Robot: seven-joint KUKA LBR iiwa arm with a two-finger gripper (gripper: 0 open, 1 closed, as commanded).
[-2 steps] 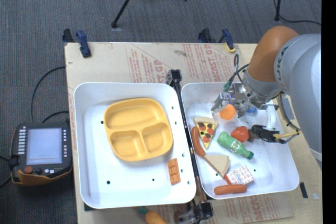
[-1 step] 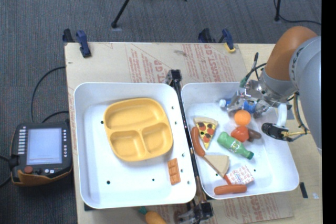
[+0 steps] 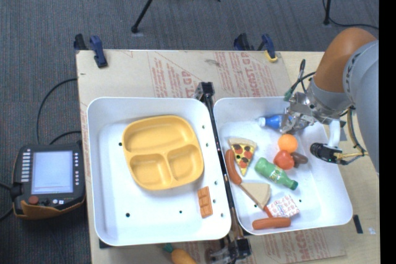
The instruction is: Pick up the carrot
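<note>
Apparently the carrot (image 3: 180, 255) lies outside both bins, on the worktop (image 3: 154, 71) at its near edge, just below the left bin (image 3: 99, 195). It is a small orange stub, long axis roughly left to right. The jaws hang over the right bin (image 3: 334, 201), far up and right of it; their opening cannot be told.

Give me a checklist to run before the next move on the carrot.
1. Carrot found: ok. The carrot lies on the bench, outside the left bin, at its near rim.
2. Claw above carrot: not ok. The claw is in the right bin, beside the blue bottle.
3. Carrot in claw: not ok.
4. Carrot fully in sight: not ok. The picture's edge cuts it.
5. Carrot within reach: cannot tell.
</note>
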